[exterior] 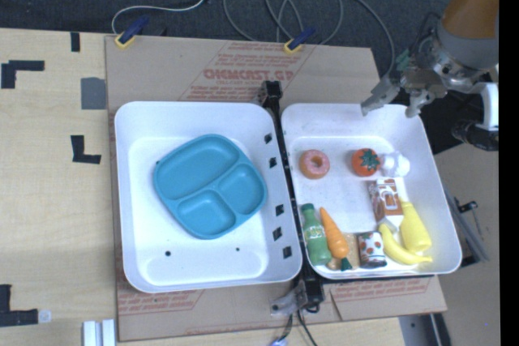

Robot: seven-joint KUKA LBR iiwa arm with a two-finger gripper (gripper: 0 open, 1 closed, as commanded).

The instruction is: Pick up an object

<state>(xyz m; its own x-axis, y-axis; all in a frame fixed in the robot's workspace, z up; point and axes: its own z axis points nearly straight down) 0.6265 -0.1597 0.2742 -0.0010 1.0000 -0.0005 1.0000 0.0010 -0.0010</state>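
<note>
Claw (395, 99) open, holds nothing — hovers over far rim of right bin (340, 111). Nearest obj, tomato (365, 162), lies just below-left of it in camera view, inside the bin.

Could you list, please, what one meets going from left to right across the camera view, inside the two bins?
Blue divided plate → green bottle and doughnut, about level → carrot → tomato → yellow bottle. The small packets and the banana overlap, so I leave them out.
</note>
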